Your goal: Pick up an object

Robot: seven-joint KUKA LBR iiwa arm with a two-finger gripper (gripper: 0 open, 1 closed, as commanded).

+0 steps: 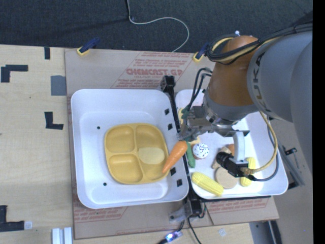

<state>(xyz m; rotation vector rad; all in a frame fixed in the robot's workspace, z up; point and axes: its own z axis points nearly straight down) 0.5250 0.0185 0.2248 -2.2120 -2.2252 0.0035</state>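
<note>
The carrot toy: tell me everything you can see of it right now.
The carrot is an orange, tapered toy, smooth like plastic, with a green top at its thick end. It lies tilted across the divide between the two bins: its pointed tip rests on the right rim of the yellow divided plate in the left bin, and its thick end points up-right toward the gripper, which sits just above it. No grasp on it is visible.

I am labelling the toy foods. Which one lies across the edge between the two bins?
The carrot. It is orange and lies tilted, its tip on the yellow plate in the left bin. The corn lies wholly inside the right bin.
</note>
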